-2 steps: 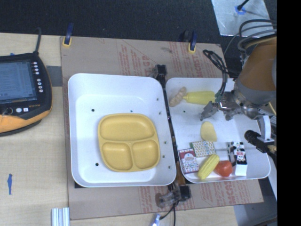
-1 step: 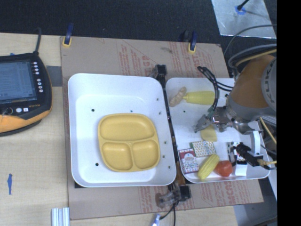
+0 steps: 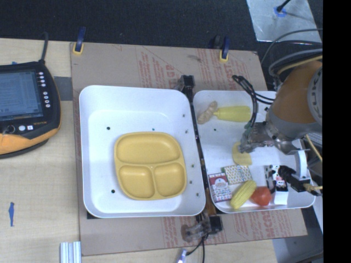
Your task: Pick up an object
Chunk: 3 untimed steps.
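Spanning most of the wooden surface [image 3: 38,201] is a brown cardboard sheet [image 3: 137,64], on which two shallow white bins are set side by side. The left white bin [image 3: 98,108] is taken as the landmark; a yellow three-compartment plastic tray [image 3: 149,165] lies in its middle. Touching its right edge is the right white bin [image 3: 219,100]. Over that bin's right side the grey arm with an orange band [image 3: 296,100] is seen, and its gripper [image 3: 253,139] is lowered onto a pale yellow flat piece [image 3: 242,157]; whether the fingers are apart or together cannot be told. Left of the landmark bin a black and orange handheld tablet [image 3: 24,108] is placed. Right of it are found a yellow corn cob [image 3: 243,194], a yellow banana-shaped toy [image 3: 233,113], a patterned card box [image 3: 220,188], a red ball [image 3: 262,197] and a small tan piece [image 3: 207,113].
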Available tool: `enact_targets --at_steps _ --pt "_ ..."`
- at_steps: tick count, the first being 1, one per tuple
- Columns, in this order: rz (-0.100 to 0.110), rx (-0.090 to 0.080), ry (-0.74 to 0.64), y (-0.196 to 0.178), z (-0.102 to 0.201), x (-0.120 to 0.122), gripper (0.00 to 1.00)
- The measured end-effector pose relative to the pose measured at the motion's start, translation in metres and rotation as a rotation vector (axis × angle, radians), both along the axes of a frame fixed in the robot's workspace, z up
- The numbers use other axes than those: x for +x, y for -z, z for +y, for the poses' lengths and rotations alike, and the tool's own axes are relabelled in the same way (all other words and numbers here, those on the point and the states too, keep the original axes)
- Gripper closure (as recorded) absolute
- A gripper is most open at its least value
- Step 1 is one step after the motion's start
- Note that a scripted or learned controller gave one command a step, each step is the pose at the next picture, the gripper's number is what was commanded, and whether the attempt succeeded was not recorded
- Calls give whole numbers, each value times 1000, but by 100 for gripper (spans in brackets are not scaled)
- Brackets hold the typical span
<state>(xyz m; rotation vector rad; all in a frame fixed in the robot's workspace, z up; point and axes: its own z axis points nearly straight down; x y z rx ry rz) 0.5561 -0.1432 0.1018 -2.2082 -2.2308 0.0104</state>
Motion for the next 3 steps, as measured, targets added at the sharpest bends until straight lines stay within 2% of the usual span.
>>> enact_targets --at_steps 3 --pt "1 -7 -10 -30 -3 0 100"
